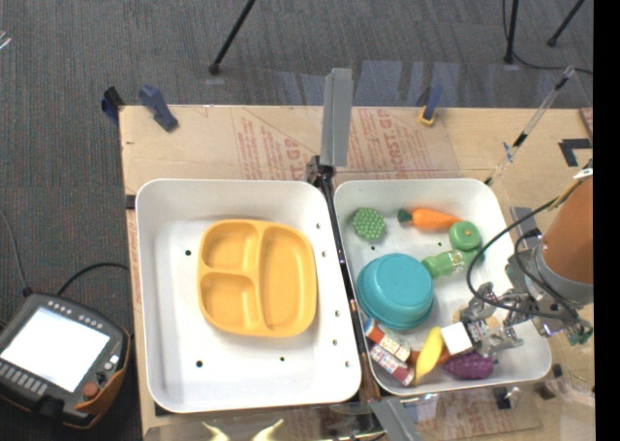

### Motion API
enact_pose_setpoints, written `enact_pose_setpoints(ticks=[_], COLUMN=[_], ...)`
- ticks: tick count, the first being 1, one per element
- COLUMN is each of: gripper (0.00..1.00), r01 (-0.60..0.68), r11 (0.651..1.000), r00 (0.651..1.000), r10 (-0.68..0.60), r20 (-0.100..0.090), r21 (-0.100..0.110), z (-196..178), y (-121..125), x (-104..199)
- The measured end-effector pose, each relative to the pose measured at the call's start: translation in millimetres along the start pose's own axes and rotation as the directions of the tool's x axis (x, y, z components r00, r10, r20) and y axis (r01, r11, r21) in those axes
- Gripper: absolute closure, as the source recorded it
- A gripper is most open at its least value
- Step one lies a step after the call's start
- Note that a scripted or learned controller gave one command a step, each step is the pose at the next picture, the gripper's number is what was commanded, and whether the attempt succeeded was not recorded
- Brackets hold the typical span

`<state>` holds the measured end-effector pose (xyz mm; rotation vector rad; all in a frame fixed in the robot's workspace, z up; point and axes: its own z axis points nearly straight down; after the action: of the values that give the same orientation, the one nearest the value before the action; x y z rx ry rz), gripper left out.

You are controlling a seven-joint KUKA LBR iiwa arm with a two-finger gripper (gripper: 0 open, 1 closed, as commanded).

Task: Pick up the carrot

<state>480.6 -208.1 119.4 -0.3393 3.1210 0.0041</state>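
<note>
The orange carrot (433, 219) with a green top lies near the far wall of the right bin (426, 187), between a green bumpy ball (368, 224) and a round green toy (465, 234). My gripper (492, 323) hangs low over the bin's near right corner, well to the near right of the carrot and apart from it. It sits just above a white cube (455, 337) and a purple grape bunch (469, 364). Cables and the wrist blur its tip.
A teal bowl (395, 290) fills the right bin's middle, with a green bottle (444, 262) beside it. A banana (428, 352) and a red-white box (387, 347) lie at the near edge. A yellow divided plate (258, 276) rests in the left bin (165, 236).
</note>
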Motion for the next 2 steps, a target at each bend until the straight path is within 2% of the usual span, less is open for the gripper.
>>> enact_pose_setpoints(ticks=[1,2], gripper=[1.00,1.00], r01=[-0.059,0.012], r11=[0.998,1.000], r00=[0.998,1.000], r10=[0.059,-0.012], r20=[0.007,0.009], r21=[0.006,0.008], z=[-82,-192], y=[-10,-5], x=[-19,-14])
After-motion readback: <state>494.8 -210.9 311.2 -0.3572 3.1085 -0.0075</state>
